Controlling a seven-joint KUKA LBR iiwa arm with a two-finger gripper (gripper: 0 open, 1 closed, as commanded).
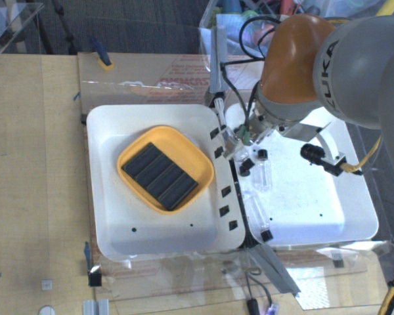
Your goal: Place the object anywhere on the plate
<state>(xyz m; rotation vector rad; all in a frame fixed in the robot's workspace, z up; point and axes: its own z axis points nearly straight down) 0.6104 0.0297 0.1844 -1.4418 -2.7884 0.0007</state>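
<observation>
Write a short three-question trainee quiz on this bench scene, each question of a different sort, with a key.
1. True or false: the dark ridged block lies on the yellow plate.
2. Multiple choice: which bin holds the yellow plate? A) the left bin B) the right bin C) neither
3. Fill in: the arm's hand hangs over the ___ bin, close to the divide between the two.

Key
1. True; the block rests flat across the plate's middle.
2. A
3. right

Yellow plate (pixel 201 165) in left bin, dark ridged object (pixel 159 172) flat on it
</observation>
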